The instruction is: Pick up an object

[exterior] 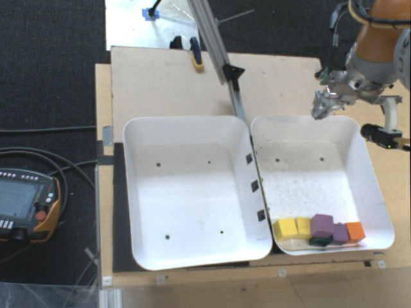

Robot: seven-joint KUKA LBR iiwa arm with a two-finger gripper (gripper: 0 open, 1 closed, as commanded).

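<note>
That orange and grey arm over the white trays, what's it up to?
It is meant to pick up an object. The gripper is at the far rim of the right bin, with nothing visibly in it. The blocks sit bunched in that bin's near corner: two yellow blocks, a purple one, an orange one and a dark green one. The left bin stands alongside.

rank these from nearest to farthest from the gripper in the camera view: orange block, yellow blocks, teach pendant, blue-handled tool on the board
Measured from the gripper, above the right bin's far rim:
1. Orange block, right bin's near right corner.
2. Yellow blocks, near edge of the same bin; too close to the orange block to rank firmly.
3. Blue-handled tool, far side of the board.
4. Teach pendant, far left, off the bench.
</note>
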